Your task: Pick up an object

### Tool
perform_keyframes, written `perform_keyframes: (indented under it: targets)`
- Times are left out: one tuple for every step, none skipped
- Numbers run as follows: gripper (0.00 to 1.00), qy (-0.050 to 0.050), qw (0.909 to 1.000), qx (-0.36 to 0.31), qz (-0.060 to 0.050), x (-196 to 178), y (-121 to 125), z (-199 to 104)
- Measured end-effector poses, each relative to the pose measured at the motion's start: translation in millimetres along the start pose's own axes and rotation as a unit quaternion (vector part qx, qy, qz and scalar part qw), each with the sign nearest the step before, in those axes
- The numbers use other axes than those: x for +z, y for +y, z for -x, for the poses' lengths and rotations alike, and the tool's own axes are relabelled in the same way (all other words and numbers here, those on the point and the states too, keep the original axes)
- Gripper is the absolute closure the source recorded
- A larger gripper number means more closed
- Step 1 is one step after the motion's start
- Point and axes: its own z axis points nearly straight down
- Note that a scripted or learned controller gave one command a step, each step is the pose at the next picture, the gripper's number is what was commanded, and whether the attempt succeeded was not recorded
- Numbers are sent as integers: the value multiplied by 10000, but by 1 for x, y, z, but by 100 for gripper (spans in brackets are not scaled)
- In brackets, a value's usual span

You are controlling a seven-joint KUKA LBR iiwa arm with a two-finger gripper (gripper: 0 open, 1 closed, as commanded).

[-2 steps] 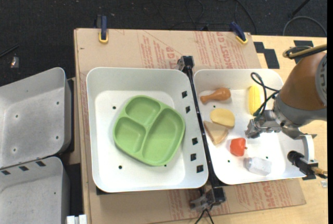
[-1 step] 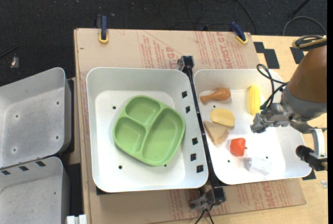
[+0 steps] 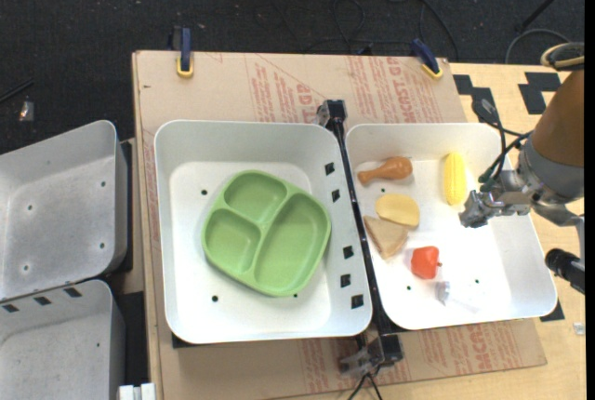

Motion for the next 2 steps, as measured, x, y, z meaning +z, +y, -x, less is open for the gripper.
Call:
perform_keyframes:
  targets:
    - [100, 1, 10000, -1, -3, -25, 1, 0]
    - [100, 13, 10000, -25, -19, -16, 15, -53]
